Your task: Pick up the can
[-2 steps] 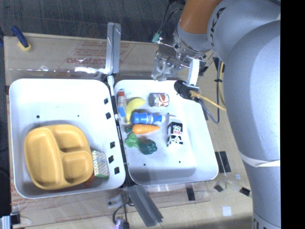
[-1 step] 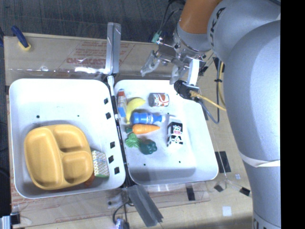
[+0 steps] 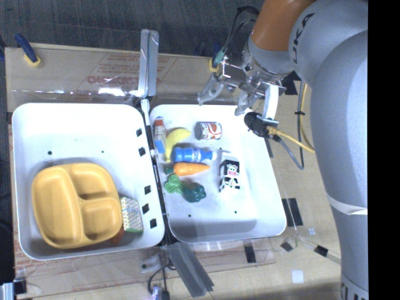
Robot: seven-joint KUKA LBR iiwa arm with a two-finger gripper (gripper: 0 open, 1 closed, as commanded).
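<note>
The can point(image 3: 208, 130) is small, silver and red, and lies on its side near the back of the right bin point(image 3: 262, 192). My gripper point(image 3: 226, 99) hangs above the bin's back rim, just behind the can and apart from it. Its two fingers point(image 3: 210, 94) are spread open with nothing between them. The grey arm with its orange band comes in from the upper right.
Close to the can's left lie a yellow fruit point(image 3: 177, 136), a blue bottle point(image 3: 192, 154), a carrot point(image 3: 190, 169) and a green toy point(image 3: 186, 189). A black-and-white carton point(image 3: 230, 175) stands to the right. The left bin point(image 3: 37, 124) holds a yellow divided tray point(image 3: 76, 203) and a small box point(image 3: 131, 214).
</note>
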